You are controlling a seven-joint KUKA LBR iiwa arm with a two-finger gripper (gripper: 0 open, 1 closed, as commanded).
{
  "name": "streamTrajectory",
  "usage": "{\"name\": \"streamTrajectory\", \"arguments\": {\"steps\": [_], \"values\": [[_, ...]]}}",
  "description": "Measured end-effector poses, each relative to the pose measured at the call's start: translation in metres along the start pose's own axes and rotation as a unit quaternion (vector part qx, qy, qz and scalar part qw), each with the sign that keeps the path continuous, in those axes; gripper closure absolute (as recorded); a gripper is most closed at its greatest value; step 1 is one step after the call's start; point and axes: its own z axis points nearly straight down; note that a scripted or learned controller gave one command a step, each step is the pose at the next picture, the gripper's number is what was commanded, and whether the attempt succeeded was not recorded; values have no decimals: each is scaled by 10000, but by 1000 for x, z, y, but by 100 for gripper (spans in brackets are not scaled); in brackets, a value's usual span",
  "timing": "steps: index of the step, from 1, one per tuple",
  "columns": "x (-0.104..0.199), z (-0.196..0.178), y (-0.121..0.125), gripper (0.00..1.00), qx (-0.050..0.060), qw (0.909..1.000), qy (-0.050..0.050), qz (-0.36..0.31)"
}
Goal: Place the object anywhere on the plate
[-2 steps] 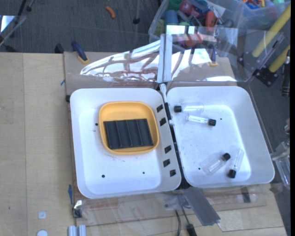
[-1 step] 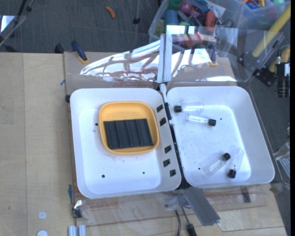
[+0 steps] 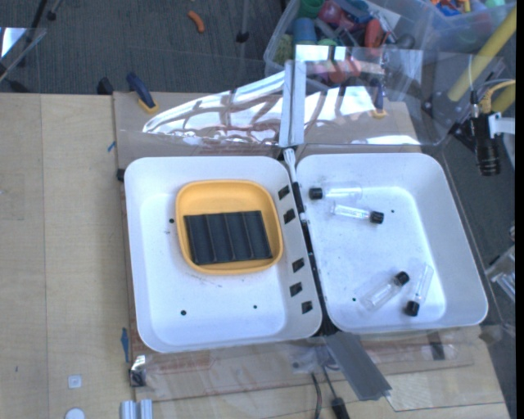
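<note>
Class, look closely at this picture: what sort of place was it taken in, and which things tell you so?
Probably a robotics lab or test bench. Two white bins sit side by side on a wooden bench, one holding a yellow plate, the other clear vials with black caps. Cables and a crate of colourful objects lie behind.

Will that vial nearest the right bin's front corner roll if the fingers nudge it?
Probably. The vial looks like a smooth clear cylinder lying on its side, so it may roll sideways. Its black cap seems slightly wider, which could make it curve. Likely light and slippery.
</note>
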Motion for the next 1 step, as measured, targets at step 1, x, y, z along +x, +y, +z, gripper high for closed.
{"name": "streamTrajectory", "arguments": {"steps": [1], "values": [[44,-16,-75,100,4,9880,3,-1543]]}}
